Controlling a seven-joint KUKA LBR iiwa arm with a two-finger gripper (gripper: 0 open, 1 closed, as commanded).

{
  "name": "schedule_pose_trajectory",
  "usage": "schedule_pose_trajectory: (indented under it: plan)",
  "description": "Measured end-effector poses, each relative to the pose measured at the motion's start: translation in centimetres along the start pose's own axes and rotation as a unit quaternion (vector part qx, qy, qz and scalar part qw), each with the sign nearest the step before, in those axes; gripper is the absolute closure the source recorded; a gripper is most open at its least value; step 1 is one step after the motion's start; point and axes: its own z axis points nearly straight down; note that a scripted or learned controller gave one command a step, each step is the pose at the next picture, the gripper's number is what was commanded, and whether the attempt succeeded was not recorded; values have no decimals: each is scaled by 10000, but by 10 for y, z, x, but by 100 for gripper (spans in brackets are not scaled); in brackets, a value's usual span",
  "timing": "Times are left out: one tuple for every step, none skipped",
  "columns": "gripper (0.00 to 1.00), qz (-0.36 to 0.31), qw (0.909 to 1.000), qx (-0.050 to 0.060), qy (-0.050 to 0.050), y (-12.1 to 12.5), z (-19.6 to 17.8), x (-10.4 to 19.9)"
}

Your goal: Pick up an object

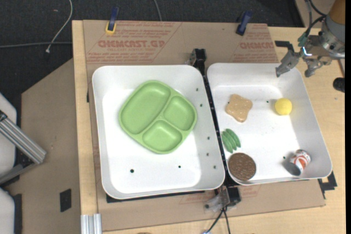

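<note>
While the gripper [299,61] hangs over the right bin's [312,118] top rim with fingers apart and nothing between them, the nearest object, a yellow ball [283,106], lies near at its 7 o'clock, round with no long axis.

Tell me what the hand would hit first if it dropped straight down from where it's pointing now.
Probably the far right corner of the right bin, rim or bare floor. The hand hangs open above it; the yellow ball lies nearer. Depth is uncertain.
</note>
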Motion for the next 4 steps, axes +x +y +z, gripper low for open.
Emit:
schedule_pose_trajectory:
  plan:
    - [0, 6, 10000, 0, 1, 0, 42, 0]
    - [0, 9, 10000, 7, 2, -3, 105, -2]
    - [100, 3, 10000, -38, -10, -1, 88, -3]
    - [100, 1, 10000, -57, -18, 7, 40, 1]
